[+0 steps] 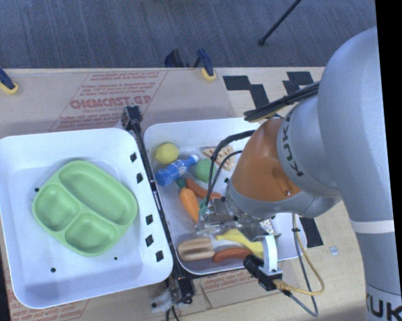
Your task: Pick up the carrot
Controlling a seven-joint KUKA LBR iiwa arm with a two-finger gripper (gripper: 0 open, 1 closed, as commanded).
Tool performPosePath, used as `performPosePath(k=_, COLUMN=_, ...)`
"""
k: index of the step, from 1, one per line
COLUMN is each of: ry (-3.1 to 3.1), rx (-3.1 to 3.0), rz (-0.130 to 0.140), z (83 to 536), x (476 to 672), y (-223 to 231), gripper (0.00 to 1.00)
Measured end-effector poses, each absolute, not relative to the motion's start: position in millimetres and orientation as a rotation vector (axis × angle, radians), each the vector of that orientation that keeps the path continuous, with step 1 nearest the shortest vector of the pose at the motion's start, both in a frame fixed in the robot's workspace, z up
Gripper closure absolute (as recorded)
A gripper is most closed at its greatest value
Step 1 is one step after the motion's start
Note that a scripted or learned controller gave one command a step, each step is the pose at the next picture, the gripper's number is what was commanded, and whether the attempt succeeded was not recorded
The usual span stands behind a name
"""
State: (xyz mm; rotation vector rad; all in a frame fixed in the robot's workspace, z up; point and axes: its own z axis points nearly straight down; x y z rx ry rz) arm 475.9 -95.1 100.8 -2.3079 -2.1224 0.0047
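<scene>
The carrot (189, 205), short and orange, lies in the right bin (163, 194) near its left wall, pointing roughly toward the front. My gripper (214, 220) is low inside that bin, just right of the carrot's lower end and very close to it. The wrist with its orange band (261, 172) hangs over the bin's middle and hides what is beneath it. I see nothing lifted off the bin floor.
Around the carrot lie a yellow lemon (165, 152), a blue bottle (174, 170), a green item (203, 169), a thin red-orange piece (199, 188), a hot dog bun (196, 248), a banana (240, 242) and a red sausage (227, 255). The left bin (15, 270) holds a green divided plate (86, 205).
</scene>
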Motion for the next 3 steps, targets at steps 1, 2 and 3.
performPosePath(k=1, ry=-1.771, rx=-2.591, rz=0.004, z=191.4, x=476.3, y=-46.7, gripper=1.00)
performPosePath(k=2, ry=-1.812, rx=-2.561, rz=0.005, z=90.9, x=475.5, y=-92.1, gripper=1.00)
performPosePath(k=3, ry=-1.460, rx=-2.777, rz=0.003, z=215.4, x=476.3, y=-13.5, gripper=1.00)
